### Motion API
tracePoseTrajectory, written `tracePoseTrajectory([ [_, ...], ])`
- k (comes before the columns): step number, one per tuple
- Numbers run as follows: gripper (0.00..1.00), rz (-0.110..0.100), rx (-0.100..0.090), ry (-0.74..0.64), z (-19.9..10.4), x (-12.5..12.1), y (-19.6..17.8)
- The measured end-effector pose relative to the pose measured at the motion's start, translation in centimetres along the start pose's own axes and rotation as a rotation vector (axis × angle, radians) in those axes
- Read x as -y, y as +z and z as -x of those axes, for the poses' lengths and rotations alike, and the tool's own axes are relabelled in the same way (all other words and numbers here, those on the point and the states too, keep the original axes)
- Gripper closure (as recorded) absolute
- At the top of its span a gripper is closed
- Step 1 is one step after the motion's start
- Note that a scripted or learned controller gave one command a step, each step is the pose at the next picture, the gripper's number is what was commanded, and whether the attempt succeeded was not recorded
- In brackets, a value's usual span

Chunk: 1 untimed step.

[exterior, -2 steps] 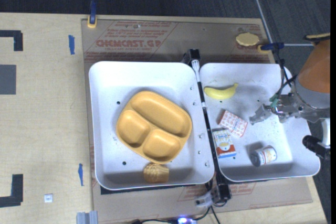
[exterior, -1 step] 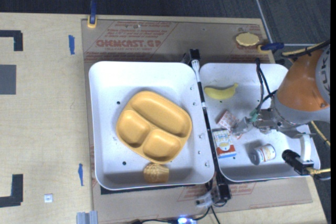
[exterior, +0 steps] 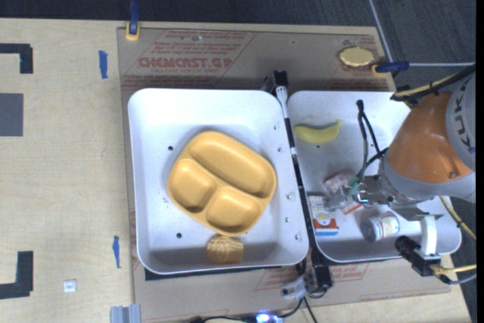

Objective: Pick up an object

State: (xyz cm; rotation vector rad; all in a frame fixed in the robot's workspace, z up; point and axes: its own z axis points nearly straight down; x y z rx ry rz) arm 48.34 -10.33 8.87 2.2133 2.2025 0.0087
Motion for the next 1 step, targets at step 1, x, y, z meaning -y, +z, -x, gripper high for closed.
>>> tracePoseTrajectory([
  [1, 1.00, 0.000, -0.005, -0.002, -0.23, -0.13, -0.98],
])
